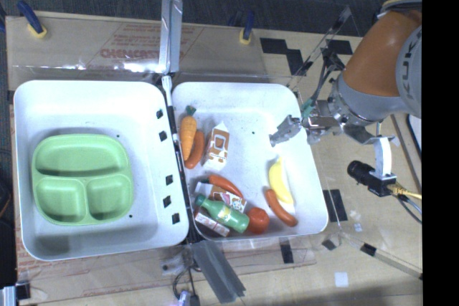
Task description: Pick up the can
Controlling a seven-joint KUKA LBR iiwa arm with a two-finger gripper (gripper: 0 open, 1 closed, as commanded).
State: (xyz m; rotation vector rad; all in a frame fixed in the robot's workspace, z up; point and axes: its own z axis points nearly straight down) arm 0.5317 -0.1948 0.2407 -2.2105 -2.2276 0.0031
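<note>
Since the camera view looks down on both bins at a slant, the banana (280,183) in the right bin (247,93) serves as the marker here. The gripper (287,130) hangs just beyond the banana, toward the far side and low over the bin floor; whether it is spread or closed I cannot tell, and nothing shows in its grasp. The can (209,227) appears to be the dark, grey-rimmed thing well to the left of the banana in the near corner, though it is mostly covered, so the reading is unsure. A green bottle (224,213) lies across it, with a tomato (258,220) between the heap and the banana.

The likely failure is seizing the wrong object: coming down on that heap, the gripper would meet the bottle first. The bin wall beside the can may also block one side.
</note>
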